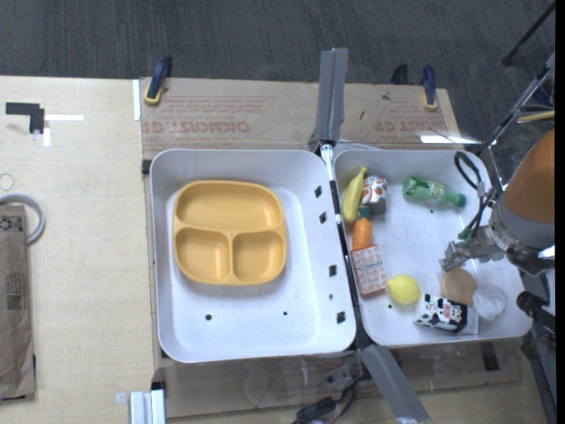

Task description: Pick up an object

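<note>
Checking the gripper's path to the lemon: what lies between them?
In the camera view, the gripper sits right of the lemon; the stretch between is bare white bin floor. A tan egg-shaped object lies just below that line.

A pale wooden bench (pixel 79 237) carries two shallow white bins side by side, the left bin (pixel 247 325) and the right bin (pixel 406 325), touching along their inner rims; a brown cardboard sheet (pixel 265 117) lies beneath their far edges, held by two blue clamps (pixel 159 79); a brown paper bag (pixel 13 307) lies at the bench's left edge.

Yellow tray (pixel 230 233), green bottle (pixel 432 192), orange carrot (pixel 362 233), yellow lemon (pixel 403 289).
</note>
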Motion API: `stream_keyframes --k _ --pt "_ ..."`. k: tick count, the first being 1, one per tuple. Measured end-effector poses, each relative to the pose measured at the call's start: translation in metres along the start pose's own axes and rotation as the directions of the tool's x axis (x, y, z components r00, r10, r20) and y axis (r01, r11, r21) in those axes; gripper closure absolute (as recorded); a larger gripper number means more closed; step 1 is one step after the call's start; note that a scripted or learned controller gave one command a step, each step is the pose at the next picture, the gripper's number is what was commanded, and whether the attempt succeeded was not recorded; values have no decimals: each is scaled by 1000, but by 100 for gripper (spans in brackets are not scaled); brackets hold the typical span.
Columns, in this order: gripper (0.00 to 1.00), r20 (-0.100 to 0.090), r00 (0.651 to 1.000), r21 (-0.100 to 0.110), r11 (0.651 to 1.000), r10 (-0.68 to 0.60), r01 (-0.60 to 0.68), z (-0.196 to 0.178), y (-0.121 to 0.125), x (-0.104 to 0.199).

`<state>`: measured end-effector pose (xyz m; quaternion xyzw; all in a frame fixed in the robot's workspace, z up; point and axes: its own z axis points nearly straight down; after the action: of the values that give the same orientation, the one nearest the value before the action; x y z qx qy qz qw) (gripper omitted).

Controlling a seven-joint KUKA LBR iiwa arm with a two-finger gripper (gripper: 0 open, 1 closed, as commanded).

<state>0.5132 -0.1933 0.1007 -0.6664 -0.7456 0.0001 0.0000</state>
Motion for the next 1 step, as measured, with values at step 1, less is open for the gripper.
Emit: stream_keyframes --k 1 --pt "100 2 999 0 999 -36 36 -132 43 40"
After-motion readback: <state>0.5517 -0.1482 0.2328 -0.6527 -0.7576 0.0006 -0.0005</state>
